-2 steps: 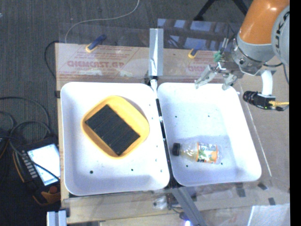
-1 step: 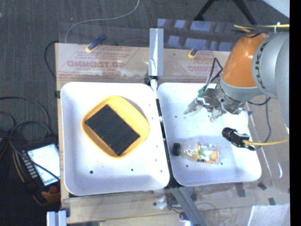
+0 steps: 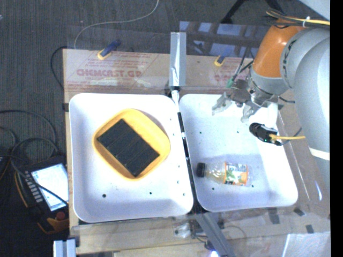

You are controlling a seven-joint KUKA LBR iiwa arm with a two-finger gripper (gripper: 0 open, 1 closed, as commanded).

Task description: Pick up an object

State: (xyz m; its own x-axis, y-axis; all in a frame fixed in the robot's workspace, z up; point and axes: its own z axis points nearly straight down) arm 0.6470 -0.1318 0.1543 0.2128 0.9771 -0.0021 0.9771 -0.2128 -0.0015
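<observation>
Grey and orange-banded, the arm is seen reaching in from the right, with its two-finger gripper [image 3: 234, 107] poised over the far part of the right shallow white bin [image 3: 214, 143]. Its fingers [image 3: 220, 105] are spread apart, with nothing between them. A small clear plastic bottle with a black cap and a colourful label [image 3: 227, 173] is laid on its side near the front of the same bin, well apart from the gripper.

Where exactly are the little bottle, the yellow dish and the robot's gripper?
bottle [image 3: 228, 174], camera view, on its labelled middle.
yellow dish [image 3: 158, 130], camera view, on its yellow rim, right side.
gripper [image 3: 234, 108], camera view, midway between the tips of its fingers.
</observation>
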